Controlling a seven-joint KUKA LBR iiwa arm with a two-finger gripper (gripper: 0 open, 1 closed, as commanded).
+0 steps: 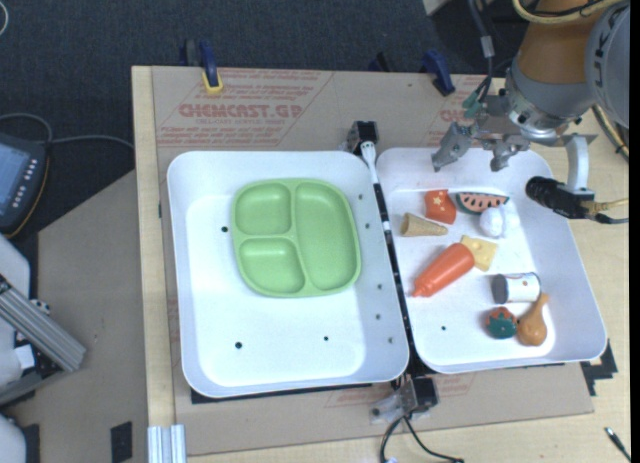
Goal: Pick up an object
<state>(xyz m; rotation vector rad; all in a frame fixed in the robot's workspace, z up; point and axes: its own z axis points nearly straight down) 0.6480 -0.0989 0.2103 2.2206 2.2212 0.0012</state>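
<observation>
Below spread gripper (472, 154): orange carrot (443, 269), tapered, perhaps plastic.

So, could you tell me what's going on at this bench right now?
A grey and orange robot arm is reaching in over the right bin, which holds a jumble of toy food: a carrot, a watermelon slice, a cheese wedge and others. Its pincer hovers open above the bin's far edge with nothing between its fingers. The left bin holds a green divided plate. Nothing has been picked up yet.
</observation>
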